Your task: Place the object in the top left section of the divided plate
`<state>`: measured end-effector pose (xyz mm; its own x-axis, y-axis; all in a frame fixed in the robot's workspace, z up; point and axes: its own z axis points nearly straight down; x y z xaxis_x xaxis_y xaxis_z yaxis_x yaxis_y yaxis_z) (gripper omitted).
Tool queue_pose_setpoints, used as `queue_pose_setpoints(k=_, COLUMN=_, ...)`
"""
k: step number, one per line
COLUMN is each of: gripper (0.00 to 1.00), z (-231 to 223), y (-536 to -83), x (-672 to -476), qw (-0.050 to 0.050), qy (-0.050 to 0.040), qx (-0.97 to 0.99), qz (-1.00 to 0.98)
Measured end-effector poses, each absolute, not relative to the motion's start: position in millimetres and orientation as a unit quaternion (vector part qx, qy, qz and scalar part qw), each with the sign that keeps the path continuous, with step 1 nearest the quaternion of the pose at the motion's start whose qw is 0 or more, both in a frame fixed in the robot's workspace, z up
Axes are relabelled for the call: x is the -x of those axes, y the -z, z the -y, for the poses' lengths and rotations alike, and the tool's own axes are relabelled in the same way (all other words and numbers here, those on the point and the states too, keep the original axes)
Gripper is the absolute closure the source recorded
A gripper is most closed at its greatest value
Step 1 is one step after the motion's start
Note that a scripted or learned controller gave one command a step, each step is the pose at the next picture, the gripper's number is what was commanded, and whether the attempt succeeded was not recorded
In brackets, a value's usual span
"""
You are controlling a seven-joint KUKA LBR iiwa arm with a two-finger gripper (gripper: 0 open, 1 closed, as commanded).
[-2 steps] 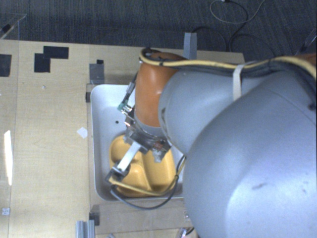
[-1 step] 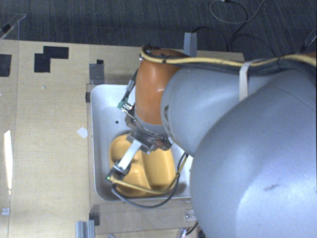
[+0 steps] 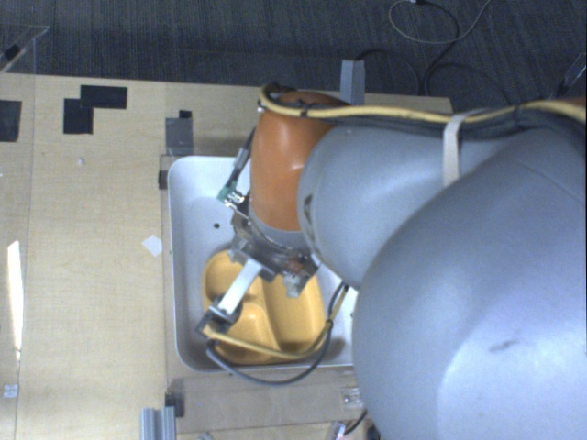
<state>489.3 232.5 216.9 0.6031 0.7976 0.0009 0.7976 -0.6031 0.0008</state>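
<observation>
A yellow divided plate (image 3: 295, 321) lies in the near part of the left white bin (image 3: 188, 236). Raised ridges split it into sections. My gripper (image 3: 273, 266) hangs right over the plate's middle, below the orange wrist band, and covers part of the plate. No loose object can be made out on the plate's visible parts or on the bin floor around it. What lies under the gripper is hidden.
The grey arm fills the right half of the view and covers the right bin. Black square marks (image 3: 92, 106) sit on the wooden bench at the far left, and a small white scrap (image 3: 151, 244) lies left of the bin.
</observation>
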Motion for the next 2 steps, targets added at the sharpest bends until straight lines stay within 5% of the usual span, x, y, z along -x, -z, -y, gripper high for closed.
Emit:
queue_pose_setpoints(k=1, gripper=1.0, z=-233.2, y=-227.2, x=-490.0, qw=0.0, qy=-0.0014, qx=-0.893, qz=-0.45)
queue_pose_setpoints(k=2, gripper=0.0, z=-233.5, y=-227.0, x=-489.9, qw=0.0, qy=-0.0011, qx=-0.893, qz=-0.45)
